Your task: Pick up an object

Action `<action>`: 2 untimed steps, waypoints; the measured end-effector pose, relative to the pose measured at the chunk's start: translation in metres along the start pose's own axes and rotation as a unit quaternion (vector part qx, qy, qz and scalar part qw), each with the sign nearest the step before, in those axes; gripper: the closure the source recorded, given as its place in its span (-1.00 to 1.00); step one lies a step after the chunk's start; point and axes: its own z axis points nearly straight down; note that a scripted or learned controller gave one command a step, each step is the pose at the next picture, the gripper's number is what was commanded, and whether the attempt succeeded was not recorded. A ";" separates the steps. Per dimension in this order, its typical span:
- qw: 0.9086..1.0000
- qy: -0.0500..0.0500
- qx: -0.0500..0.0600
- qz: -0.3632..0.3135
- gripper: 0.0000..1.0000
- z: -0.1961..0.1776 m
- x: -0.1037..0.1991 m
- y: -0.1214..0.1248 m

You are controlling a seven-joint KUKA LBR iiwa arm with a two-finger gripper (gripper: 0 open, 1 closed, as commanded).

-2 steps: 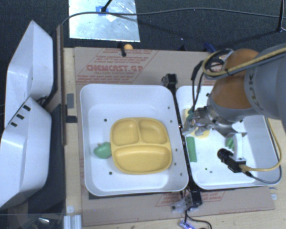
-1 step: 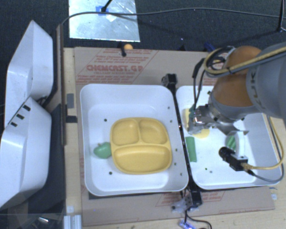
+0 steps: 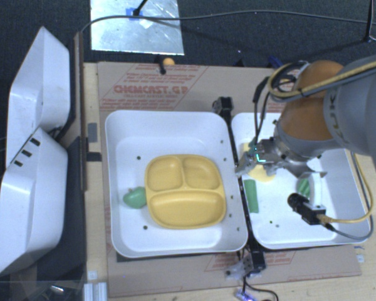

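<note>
My gripper point(image 3: 254, 163) hangs low over the left part of the right bin point(image 3: 338, 234), under the grey arm with its orange band. Just below it lies a pale yellow piece point(image 3: 262, 173), partly hidden by the gripper. A green stick point(image 3: 252, 195) lies along the bin's left wall, and a second green piece point(image 3: 304, 185) sits further right. In the left bin point(image 3: 122, 168) a yellow divided plate point(image 3: 185, 189) rests with a small green object point(image 3: 135, 197) at its left edge.
The arm's bulk covers the upper half of the right bin. A black cable connector point(image 3: 306, 209) with a yellow cable hangs over the bin's lower right. The divider between the two bins point(image 3: 238, 180) runs right beside the gripper.
</note>
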 end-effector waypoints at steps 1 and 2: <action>1.000 0.000 0.000 0.000 -1.00 0.000 0.000 0.000; 1.000 0.000 0.000 0.000 1.00 -0.010 0.000 0.000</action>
